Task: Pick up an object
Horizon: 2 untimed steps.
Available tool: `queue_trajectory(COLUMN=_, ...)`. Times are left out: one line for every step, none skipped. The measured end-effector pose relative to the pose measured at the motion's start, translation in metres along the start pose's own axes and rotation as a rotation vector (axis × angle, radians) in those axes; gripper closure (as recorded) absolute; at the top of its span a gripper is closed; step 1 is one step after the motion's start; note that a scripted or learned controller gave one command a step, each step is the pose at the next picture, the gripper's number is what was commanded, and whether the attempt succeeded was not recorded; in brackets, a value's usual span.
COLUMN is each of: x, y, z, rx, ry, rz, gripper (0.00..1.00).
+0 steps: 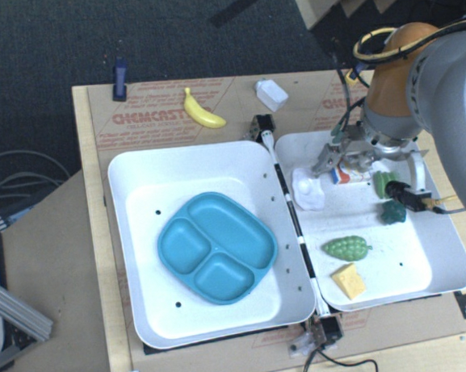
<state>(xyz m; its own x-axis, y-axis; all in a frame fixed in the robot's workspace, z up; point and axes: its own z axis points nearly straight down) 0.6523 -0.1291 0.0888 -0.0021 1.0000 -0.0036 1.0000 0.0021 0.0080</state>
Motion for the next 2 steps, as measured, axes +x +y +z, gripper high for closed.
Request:
queue_trajectory(x=-0.001, y=0.001, z=-0.012, rx=-0.005, ry=-0.005, rz=0.0, gripper=1.0)
queue_trajectory(x=-0.066, y=-0.046, z=-0.081, rx=0.005, ry=0.001, rz=0.002, gripper=1.0)
